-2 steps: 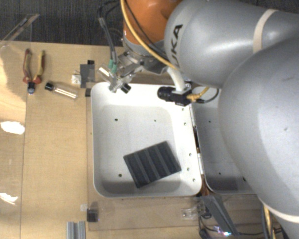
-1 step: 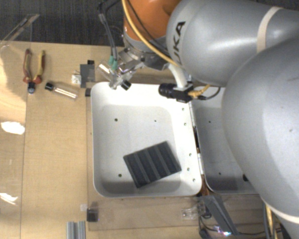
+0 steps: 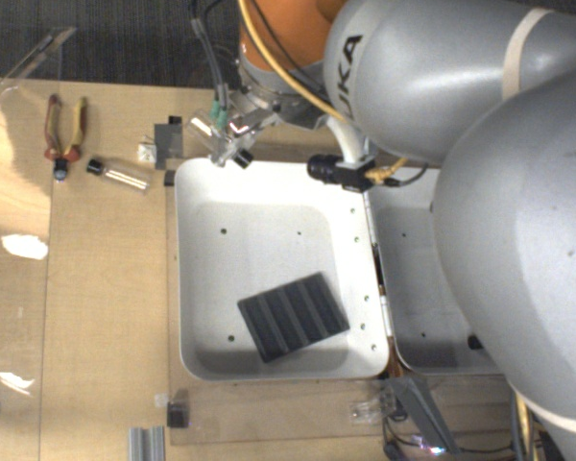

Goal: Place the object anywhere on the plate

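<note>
A dark grey ribbed rectangular plate (image 3: 293,316) lies flat and turned at an angle in the near part of the left white bin (image 3: 194,286). My gripper (image 3: 232,152) hangs over the far left corner of that bin, right at its rim and well away from the plate. A small greenish part (image 3: 208,123) shows beside the gripper's body; whether it is a loose object is unclear. The large grey arm with its orange band reaches in from the upper right.
The right bin (image 3: 418,286) is mostly covered by the arm. On the bench left of the bins lie red-handled pliers (image 3: 64,131), a small clear tube (image 3: 121,173) and a black block (image 3: 168,140). Another small black block (image 3: 178,414) sits near the front edge.
</note>
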Available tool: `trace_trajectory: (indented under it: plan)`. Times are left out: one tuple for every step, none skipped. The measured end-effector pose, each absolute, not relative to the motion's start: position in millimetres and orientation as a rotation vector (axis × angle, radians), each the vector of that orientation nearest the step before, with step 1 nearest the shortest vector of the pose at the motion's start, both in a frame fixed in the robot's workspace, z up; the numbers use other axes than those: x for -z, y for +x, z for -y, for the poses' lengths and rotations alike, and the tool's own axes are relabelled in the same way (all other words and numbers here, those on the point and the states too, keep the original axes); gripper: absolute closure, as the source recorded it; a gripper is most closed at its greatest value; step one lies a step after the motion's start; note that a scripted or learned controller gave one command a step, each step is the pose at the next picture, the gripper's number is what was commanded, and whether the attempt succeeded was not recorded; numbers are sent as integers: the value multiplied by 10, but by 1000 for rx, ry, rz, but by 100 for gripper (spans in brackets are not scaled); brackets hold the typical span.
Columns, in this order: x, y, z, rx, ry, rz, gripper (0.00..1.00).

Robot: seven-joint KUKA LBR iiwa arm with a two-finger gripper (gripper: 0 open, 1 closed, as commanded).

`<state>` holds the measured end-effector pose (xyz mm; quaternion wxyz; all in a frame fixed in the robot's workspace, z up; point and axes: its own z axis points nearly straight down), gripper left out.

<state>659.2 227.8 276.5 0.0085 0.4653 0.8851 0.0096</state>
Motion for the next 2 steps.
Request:
trace_trajectory:
  plan:
    - [-2881,6601,-2283,-35,1449,-2764,100]
    - [-2999,6609,-2289,-41,1443,-2763,100]
